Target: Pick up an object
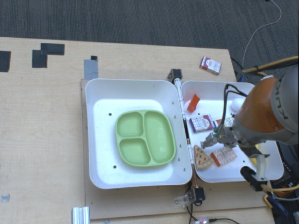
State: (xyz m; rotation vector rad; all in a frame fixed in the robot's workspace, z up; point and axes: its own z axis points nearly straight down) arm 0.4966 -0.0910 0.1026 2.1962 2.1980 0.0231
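The right bin (210, 90) holds several small items. An orange block (193, 101) lies near its back left, and a red and white box (202, 123) sits below it. A pizza slice toy (202, 157) lies at the front left beside a red and white packet (225, 156). My gripper (217, 139) is low inside this bin, just above the packet and right of the box. The arm's orange band (259, 110) hides the bin's right part. A yellow item (254, 160) peeks out at the front right.
The left bin (93, 125) holds a green divided plate (145, 138). A small red box (210, 65) lies on the bench behind the right bin. Black tape marks (46, 54) sit at the far left. Cables (275, 190) run at the front right.
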